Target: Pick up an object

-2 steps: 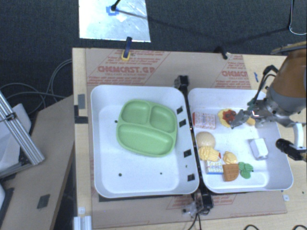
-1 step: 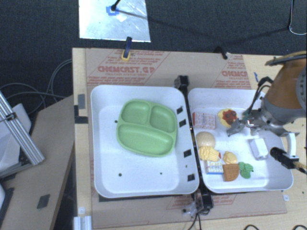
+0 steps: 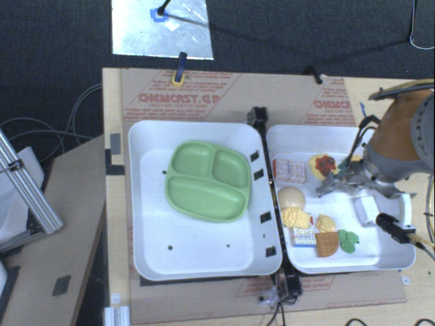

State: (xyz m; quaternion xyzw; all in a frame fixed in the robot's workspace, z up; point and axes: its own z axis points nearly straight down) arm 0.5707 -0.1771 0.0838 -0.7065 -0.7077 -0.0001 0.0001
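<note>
Writing: "CHEMCAST GP" in red on the brown board (image 3: 204, 97) under both bins, repeated and partly cut off at upper right; small carton's print too small to read.
Left bin (image 3: 146, 202): holds a green three-compartment tray (image 3: 207, 180), slightly tilted, toward the upper middle; white floor bare around it, widest along the front and left.
Right bin (image 3: 391, 257): crowded in its left half with toy food.
Contents, right bin: red-and-white carton (image 3: 289, 170) at upper left; red-and-yellow piece (image 3: 322, 164) beside it; beige round piece (image 3: 291, 197) below; yellow corn-like piece (image 3: 296, 217); yellow lump (image 3: 325, 223); brown slice (image 3: 327, 243) touching a green leafy piece (image 3: 349, 240).
Gripper (image 3: 328, 184): low over the right bin's upper middle, just below the red-and-yellow piece; open or closed, cannot tell.
Room: bin's right side taken by the arm (image 3: 401, 138).
</note>
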